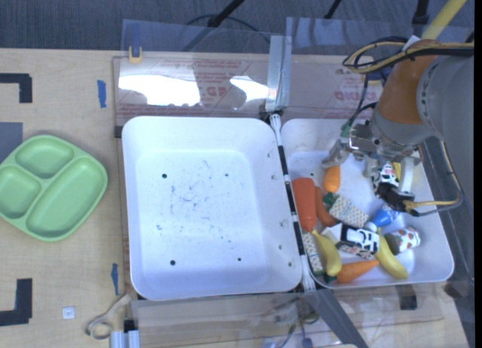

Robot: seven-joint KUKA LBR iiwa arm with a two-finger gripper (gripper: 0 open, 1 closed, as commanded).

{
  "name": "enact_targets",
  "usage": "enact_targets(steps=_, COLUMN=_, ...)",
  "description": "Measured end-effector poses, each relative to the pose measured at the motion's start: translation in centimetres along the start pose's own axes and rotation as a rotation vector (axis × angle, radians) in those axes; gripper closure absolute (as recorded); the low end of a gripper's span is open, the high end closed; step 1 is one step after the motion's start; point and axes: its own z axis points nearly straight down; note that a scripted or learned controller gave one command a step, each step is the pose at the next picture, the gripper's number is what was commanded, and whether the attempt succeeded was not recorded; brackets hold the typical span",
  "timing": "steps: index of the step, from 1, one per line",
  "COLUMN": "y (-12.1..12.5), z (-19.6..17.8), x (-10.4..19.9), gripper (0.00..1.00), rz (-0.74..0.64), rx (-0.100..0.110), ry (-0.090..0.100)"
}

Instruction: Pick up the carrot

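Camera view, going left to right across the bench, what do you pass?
Green divided plate → left white bin → carrot at the right bin's left edge → gripper.

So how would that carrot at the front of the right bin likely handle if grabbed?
The carrot looks like moulded toy food, so probably stiff and light. Its tapered, rounded shape may roll or slip. It lies wedged beside the bananas, so those would likely shift.

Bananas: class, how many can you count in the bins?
2, both in the right bin: one banana near its left wall beside the carrot, another banana toward the front right corner. More may hide under the pile.
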Motion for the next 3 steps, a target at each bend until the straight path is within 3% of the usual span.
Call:
enact_targets(steps=1, y=0.2, z=-1.2, x=0.1, gripper=1.0, rz=-0.002, rx=-0.006, ry=0.0)
enact_targets(steps=2, y=2.4, z=-10.0, x=5.4, gripper=1.0, rz=-0.15, rx=0.001, ry=0.0)
enact_targets(steps=3, y=1.5, z=-10.0, x=7.3, gripper=1.0, rz=-0.371, rx=0.004, ry=0.001)
